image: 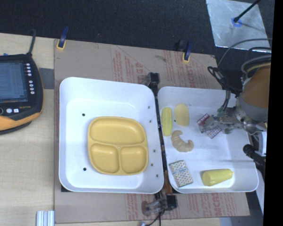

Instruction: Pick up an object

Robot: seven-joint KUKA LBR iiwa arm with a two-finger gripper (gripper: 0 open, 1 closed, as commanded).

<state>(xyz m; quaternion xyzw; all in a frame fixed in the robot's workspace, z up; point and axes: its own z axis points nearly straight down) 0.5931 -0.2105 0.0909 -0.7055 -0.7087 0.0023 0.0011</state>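
Gripper [226, 121] first: we see it low over the right bin [236, 103] at that bin's far right, but we cannot tell how it stands or whether it has hold of anything. A small red-and-white packet [208, 125] lies just to its left, very near it or touching; we cannot say which. Around this, we see a cardboard sheet [116, 61] clamped to a wooden bench, dark floor beyond, and a control pendant [12, 91] at far left. Further left of the gripper lie a corn cob [166, 121], a pale yellow piece [181, 114] and a croissant [182, 141]; nearer us, a patterned packet [181, 173] and a yellow block [217, 176]. We see a yellow divided tray [117, 145] in the left bin [76, 97].
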